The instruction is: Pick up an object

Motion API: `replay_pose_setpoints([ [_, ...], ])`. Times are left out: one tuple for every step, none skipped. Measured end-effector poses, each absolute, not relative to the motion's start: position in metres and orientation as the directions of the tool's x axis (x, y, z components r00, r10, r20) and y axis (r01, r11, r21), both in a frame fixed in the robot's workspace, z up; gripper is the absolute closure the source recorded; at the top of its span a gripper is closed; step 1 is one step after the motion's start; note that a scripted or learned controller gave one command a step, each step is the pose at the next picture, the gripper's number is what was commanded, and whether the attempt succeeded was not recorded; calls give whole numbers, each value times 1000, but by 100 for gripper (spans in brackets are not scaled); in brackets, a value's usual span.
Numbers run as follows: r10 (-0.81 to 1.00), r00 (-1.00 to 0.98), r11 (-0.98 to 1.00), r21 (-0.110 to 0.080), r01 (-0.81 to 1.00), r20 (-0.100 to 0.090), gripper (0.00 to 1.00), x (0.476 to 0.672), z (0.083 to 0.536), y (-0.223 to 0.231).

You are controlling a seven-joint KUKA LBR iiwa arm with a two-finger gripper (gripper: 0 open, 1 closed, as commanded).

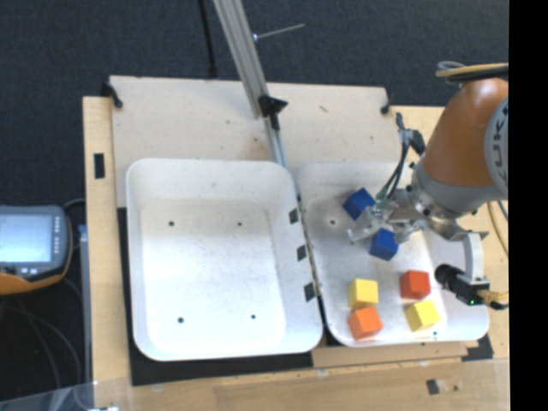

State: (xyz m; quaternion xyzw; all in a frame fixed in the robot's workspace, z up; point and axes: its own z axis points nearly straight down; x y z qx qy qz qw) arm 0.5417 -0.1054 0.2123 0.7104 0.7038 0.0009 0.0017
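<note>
Several small cubes lie in the right bin [330, 195]. One blue cube [359, 202] sits near the bin's middle, and a second blue cube [384, 246] lies just below and to the right of it. My gripper [379, 227] hangs low between these two blue cubes, right above the lower one. Whether it touches either cube is unclear. Nearer the front edge are a yellow cube [363, 292], an orange cube [366, 321], a red-orange cube [414, 283] and another yellow cube [422, 315].
The left bin [210, 255] lies beside the right one, sharing a raised rim. A slanted aluminium post [244, 45] rises from the back of the bench. The arm's orange band [467, 144] overhangs the right bin's far right side.
</note>
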Motion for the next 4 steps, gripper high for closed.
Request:
replay_pose_setpoints([
  [1000, 10, -10, 4, 1000, -1, 0, 542, 212, -105],
  [1000, -7, 7, 10, 1000, 0, 0, 516, 293, -67],
  [1000, -3, 3, 1, 1000, -1, 0, 515, 288, -69],
  [1000, -3, 3, 1, 1000, -1, 0, 515, 288, -69],
])
